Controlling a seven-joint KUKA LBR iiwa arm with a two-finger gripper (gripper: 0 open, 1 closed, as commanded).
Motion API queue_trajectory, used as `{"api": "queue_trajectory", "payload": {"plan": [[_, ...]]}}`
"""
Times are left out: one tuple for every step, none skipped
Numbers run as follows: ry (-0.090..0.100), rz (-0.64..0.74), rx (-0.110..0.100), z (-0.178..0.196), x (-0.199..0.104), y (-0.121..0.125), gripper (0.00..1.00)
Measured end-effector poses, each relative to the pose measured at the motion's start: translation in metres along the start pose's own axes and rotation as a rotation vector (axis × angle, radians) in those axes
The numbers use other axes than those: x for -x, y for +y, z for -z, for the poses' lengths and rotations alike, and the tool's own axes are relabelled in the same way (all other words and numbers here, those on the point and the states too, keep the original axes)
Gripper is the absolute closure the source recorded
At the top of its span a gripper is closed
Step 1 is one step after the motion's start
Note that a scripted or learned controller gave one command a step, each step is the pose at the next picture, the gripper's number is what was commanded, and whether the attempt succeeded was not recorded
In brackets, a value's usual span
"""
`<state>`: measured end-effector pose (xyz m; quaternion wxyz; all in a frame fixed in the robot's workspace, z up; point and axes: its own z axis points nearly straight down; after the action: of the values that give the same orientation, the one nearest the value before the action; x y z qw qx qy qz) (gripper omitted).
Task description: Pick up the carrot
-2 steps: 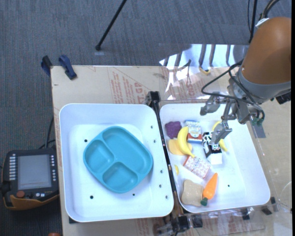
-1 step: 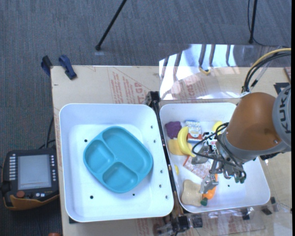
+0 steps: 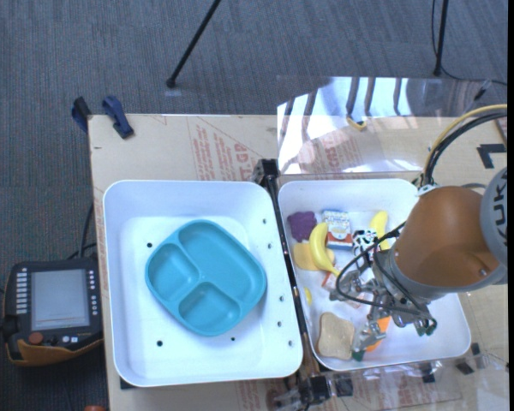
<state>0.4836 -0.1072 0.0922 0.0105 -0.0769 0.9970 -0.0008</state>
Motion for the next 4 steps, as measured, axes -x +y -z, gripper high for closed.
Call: {"api": "queue_trajectory", "payload": {"plan": [[0.017, 0.394, 0.009, -0.005, 0.001, -0.038, 0.00], [0.016, 0.397, 0.011, 0.004, 0.003, -0.035, 1.00], [0.016, 0.397, 0.012, 0.004, 0.003, -0.035, 0.00], [0.013, 0.399, 0.013, 0.014, 0.005, -0.033, 1.00]]}}
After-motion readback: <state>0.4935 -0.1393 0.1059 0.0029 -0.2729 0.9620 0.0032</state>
